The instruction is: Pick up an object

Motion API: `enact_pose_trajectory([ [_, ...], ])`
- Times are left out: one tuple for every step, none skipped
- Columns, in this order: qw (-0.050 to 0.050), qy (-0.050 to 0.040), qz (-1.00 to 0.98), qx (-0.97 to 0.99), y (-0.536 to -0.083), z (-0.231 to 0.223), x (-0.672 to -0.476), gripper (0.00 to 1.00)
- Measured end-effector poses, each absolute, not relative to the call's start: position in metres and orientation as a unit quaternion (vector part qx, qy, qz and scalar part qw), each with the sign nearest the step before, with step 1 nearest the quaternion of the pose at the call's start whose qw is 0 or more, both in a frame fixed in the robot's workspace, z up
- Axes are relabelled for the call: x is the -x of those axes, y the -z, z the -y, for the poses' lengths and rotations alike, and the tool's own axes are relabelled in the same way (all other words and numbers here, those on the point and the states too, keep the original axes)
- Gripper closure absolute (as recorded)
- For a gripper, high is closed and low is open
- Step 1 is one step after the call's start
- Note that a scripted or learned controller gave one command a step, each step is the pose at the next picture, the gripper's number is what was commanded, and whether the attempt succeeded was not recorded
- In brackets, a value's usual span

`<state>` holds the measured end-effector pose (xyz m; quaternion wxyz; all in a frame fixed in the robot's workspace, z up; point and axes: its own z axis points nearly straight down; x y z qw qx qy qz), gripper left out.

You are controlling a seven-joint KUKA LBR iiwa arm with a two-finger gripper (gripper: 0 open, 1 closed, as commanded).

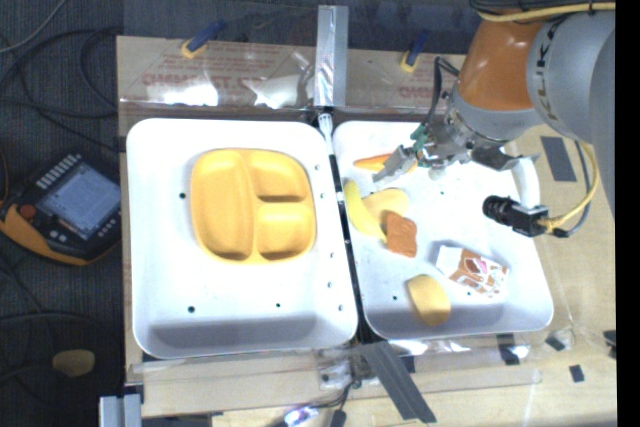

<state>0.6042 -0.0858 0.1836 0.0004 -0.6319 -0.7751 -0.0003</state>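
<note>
Gripper (405, 158): we see it low over the carrot (372, 161); finger state unclear.
Progress: we judge nothing lifted yet.

left bin (160, 245): tray (253, 203) at centre | right bin (530, 300): carrot (372, 161) upper left, banana (352, 205) left, toast (401, 235) centre, carton (472, 270) right, block (429, 299) bottom | pendant (62, 207) far left of frame
</note>
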Motion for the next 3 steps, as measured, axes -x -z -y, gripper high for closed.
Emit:
enact_pose_trajectory([
  [-0.001,-0.0002,0.848,0.53,-0.223,0.079,-0.6,0.0],
  [0.001,0.0,0.878,0.479,-0.183,0.116,-0.491,0.0],
  [0.0,0.0002,0.923,0.385,-0.129,0.106,-0.599,0.0],
])
